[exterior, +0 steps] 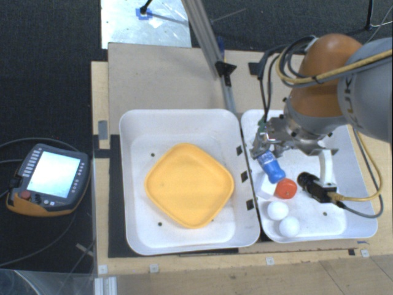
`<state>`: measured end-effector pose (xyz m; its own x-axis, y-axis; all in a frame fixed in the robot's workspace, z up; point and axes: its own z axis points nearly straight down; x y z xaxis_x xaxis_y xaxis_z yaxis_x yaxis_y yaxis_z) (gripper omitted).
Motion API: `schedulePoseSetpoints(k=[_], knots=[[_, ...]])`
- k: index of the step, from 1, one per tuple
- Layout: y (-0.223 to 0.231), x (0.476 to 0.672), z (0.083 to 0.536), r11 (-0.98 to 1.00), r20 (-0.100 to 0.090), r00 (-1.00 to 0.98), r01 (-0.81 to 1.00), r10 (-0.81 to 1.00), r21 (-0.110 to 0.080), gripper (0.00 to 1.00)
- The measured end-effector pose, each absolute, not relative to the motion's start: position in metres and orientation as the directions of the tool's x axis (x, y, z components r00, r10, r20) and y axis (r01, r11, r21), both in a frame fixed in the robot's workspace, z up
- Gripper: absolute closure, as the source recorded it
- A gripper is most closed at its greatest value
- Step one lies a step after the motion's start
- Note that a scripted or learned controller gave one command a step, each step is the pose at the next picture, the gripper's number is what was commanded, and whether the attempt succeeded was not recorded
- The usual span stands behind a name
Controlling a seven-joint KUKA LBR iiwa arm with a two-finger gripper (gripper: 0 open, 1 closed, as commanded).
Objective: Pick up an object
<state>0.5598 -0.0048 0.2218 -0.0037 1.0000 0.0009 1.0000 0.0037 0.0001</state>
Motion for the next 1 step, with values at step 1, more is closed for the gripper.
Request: schedulePoseSetpoints(k=[1], knots=[[0.0521, 0.5356, 0.2218, 0.005, 0.002, -0.005, 1.000, 1.000, 0.000, 1.00]])
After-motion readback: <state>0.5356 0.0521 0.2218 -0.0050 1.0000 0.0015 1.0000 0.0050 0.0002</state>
